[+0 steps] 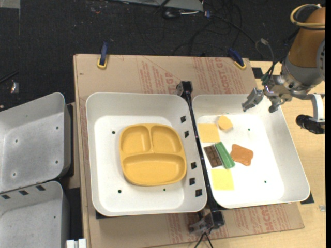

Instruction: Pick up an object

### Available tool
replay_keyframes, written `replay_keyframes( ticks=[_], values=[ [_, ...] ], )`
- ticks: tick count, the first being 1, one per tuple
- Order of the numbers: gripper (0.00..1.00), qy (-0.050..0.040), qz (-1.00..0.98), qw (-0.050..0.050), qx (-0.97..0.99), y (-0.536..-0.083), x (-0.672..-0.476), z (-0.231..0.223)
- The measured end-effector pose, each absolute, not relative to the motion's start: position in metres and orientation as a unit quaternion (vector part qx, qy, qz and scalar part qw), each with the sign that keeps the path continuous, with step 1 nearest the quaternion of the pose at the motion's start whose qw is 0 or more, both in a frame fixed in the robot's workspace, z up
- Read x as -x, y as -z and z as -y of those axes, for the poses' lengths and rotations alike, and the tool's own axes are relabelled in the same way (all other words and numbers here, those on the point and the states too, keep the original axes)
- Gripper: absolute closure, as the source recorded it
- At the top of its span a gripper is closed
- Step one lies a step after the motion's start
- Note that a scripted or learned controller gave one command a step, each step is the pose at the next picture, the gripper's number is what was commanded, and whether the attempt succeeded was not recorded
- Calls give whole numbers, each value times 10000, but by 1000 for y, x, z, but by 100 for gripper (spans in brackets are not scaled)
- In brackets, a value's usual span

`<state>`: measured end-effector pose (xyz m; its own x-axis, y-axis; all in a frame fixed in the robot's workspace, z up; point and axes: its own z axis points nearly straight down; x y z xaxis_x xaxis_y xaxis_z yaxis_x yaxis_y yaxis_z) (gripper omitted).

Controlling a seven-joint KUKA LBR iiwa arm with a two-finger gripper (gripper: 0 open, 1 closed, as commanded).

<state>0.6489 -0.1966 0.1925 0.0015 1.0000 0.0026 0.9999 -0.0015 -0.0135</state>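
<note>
Two white bins sit side by side. We note the gripper (263, 101) above the right bin's (292, 161) far edge, fingers spread, pinching nothing. Near that bin's left wall lie two yellow squares (209, 133), a yellow lump (224, 123), green bar (224, 155), brown block (212, 156) and orange piece (242, 154). The left bin (101, 138) carries a yellow divided plate (153, 154).

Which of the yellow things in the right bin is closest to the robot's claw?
The small rounded yellow lump, at the top of the pile. It lies nearest the gripper. The two flat yellow squares lie farther down the bin.
</note>
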Motion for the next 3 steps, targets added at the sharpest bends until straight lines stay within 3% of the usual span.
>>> replay_keyframes(
  ticks=[1, 3],
  values=[
    [0, -1, 7076, -1, 7066, -201, -652, 196],
    [0, -11, 7085, 13, 7057, -90, -657, 188]
  ],
)
